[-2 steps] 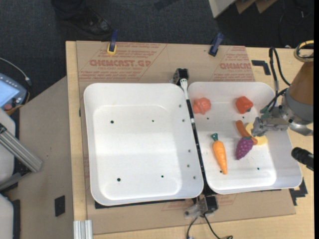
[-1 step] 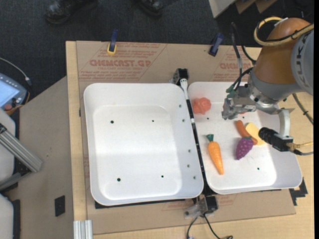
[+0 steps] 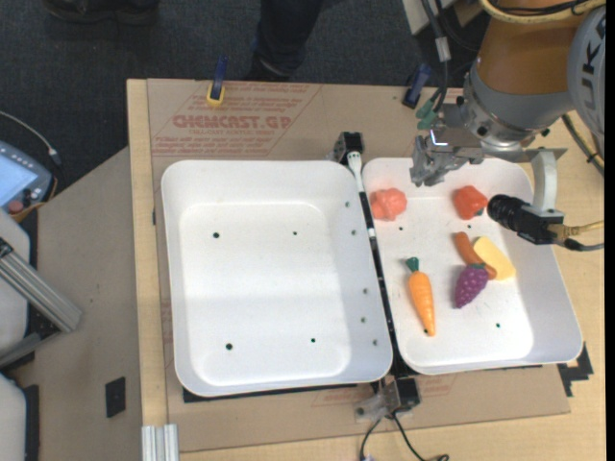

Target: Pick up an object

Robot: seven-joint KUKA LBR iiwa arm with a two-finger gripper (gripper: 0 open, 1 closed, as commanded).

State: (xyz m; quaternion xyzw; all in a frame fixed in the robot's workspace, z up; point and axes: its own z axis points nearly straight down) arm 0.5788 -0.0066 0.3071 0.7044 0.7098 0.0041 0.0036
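Observation:
The right bin (image 3: 538,339) holds several toy foods. A pink-orange lump (image 3: 388,204) lies near its back left. A red-orange piece (image 3: 469,201) sits further right. A carrot (image 3: 421,299) with a green top lies in the middle, beside a purple grape bunch (image 3: 470,284). A brown sausage (image 3: 469,250) and a yellow wedge (image 3: 494,257) touch each other. My gripper (image 3: 430,171) hangs above the bin's back edge, between the pink lump and the red piece, with nothing seen between its fingers.
The left bin (image 3: 192,190) stands beside the right one, with a black hinge strip (image 3: 370,238) between them. A black cylinder (image 3: 522,218) on the arm's side juts over the right bin. Cardboard (image 3: 240,113) lies under both bins.

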